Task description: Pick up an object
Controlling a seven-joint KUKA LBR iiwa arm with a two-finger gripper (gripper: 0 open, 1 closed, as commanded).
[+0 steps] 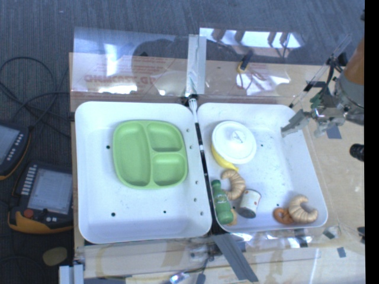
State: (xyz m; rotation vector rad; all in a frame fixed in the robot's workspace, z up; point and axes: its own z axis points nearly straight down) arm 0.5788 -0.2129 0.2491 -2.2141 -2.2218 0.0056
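White and round, a lidded bowl (234, 139) with a yellow base sits toward the back of the right bin (296, 176), close to the divider. In front of it lie a tan croissant-shaped piece (234, 182), a green bottle (221, 202) and a small white cup with a red mark (250, 202), all close together. Another croissant-shaped piece (301, 209) rests at the bin's front right corner beside an orange bit (282, 215). The gripper (320, 112) hangs over the bin's back right edge, holding nothing; how far its jaws are spread I cannot tell. A green divided plate (149, 154) lies in the left bin (95, 176) on the table (349, 188).
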